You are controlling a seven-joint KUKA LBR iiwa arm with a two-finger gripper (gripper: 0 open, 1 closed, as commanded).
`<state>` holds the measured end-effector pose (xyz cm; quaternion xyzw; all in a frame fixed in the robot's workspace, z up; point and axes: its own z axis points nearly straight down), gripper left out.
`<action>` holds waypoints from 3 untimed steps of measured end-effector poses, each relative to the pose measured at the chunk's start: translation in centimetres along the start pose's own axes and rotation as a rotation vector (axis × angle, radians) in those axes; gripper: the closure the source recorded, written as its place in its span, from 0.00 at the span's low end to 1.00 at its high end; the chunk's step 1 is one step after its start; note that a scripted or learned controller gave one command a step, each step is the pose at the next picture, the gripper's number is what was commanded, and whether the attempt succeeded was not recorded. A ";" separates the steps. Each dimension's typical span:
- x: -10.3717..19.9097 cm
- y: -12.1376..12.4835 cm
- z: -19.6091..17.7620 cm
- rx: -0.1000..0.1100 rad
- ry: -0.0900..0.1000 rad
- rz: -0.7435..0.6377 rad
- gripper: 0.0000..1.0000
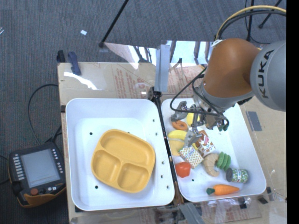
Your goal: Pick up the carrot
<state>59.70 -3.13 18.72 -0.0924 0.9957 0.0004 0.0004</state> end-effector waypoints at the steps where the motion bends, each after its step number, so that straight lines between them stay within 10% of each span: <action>1: -5.5 3.8 0.0 -0.001 -0.001 0.191 0.00; 3: -2.4 22.3 2.8 -0.001 0.004 0.238 0.00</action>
